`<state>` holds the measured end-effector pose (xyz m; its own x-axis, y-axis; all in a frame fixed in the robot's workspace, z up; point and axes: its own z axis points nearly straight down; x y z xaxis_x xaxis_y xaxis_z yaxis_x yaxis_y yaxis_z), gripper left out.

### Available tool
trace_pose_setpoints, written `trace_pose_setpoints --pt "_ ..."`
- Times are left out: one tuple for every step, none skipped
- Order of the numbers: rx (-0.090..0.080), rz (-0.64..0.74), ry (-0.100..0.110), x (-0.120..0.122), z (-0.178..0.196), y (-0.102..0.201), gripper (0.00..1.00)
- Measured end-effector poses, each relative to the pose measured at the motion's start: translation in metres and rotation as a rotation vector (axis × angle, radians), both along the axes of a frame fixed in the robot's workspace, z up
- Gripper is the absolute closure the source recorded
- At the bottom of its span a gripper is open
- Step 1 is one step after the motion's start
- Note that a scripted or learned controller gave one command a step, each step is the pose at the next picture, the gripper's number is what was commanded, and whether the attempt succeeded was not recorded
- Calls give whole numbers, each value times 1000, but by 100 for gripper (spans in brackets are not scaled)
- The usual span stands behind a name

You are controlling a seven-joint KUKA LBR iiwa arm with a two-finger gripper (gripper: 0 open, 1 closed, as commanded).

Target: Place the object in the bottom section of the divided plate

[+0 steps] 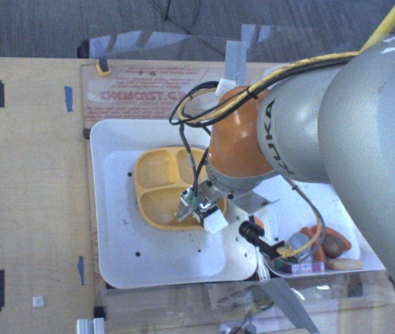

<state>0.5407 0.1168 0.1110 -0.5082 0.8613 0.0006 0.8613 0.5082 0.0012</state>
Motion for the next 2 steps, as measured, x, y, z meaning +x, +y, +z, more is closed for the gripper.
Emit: trace_pose_setpoints --pt "-2 94 -18 12 -12 36 100" --pt "1 98 -18 11 -15 39 0"
